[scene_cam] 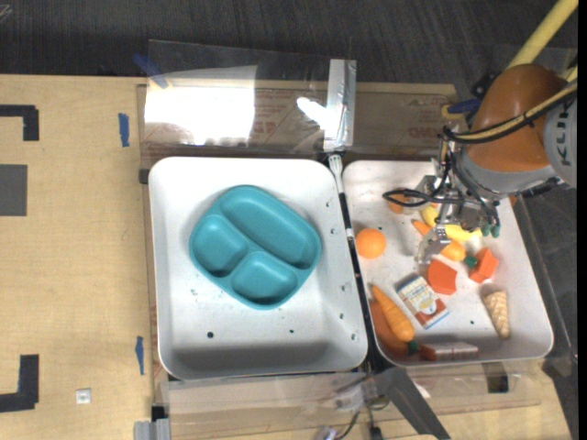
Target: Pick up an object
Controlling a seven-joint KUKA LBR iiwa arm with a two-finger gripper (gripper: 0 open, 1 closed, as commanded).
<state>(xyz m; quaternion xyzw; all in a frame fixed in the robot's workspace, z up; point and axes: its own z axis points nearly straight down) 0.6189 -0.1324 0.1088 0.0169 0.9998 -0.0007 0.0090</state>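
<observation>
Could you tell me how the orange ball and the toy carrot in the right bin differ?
The orange ball is round and compact, while the toy carrot is long and tapered. The ball sits alone on bare bin floor; the carrot lies slantwise near the bin's front-left corner, beside a small carton. Both are orange and lie in the right bin.

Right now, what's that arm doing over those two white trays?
A robot arm reaches in from the right, its gripper lowered among toy foods in the right bin: an orange ball, a carrot, a small carton, an ice cream cone. It is meant to pick one up. The left bin holds a teal divided plate.
</observation>
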